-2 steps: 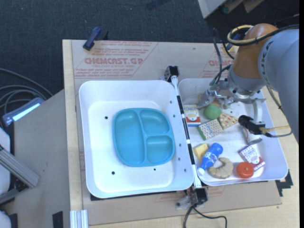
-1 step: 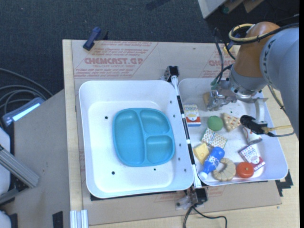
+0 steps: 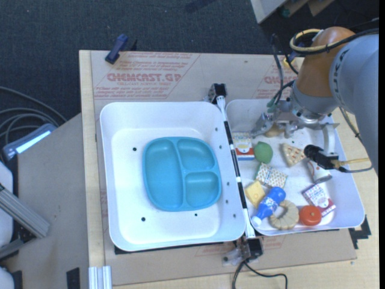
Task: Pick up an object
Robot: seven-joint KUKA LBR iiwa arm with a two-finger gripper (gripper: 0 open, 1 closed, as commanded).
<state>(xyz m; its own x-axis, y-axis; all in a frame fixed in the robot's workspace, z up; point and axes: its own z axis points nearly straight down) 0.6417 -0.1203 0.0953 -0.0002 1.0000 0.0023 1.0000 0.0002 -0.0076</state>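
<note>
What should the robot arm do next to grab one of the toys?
Probably drop a little toward the green ball. The gripper hangs at the back of the right bin, just above that ball, and holds no toy yet. The ball sits slightly apart from the other toys, so it looks the easiest pick.

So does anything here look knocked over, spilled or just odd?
Nothing looks spilled or broken. The right bin holds a loose jumble: a green ball, a blue bottle lying on its side, a bagel. The blue tray sits slightly askew in the left bin.
</note>
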